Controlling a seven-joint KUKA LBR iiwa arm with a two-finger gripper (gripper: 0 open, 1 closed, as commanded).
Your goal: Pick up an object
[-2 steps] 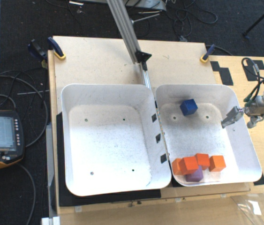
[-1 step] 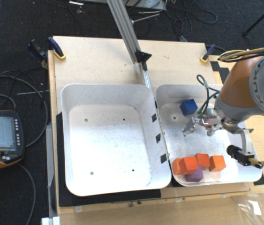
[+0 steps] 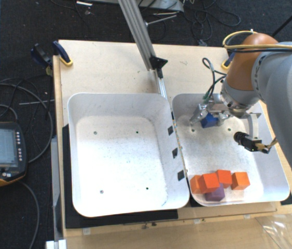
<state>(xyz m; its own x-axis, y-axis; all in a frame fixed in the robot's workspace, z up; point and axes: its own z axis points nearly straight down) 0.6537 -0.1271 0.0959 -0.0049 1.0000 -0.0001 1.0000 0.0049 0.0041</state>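
Observation:
My gripper (image 3: 206,118) hangs over the far part of the right bin (image 3: 277,171), with the grey arm and its orange band (image 3: 249,45) reaching in from the right. A small blue block (image 3: 209,121) sits between its fingers, which are shut on it. At the near end of the same bin lie a cluster of orange blocks (image 3: 211,182), one more orange block (image 3: 240,180) to their right, and a purple block (image 3: 216,194) against the front wall.
The left bin (image 3: 83,154) stands beside the right one, their walls meeting in the middle. A slanted metal rail (image 3: 138,30) runs from the back down to the bins' junction. A black fitting (image 3: 247,140) with a cable hangs under the wrist.

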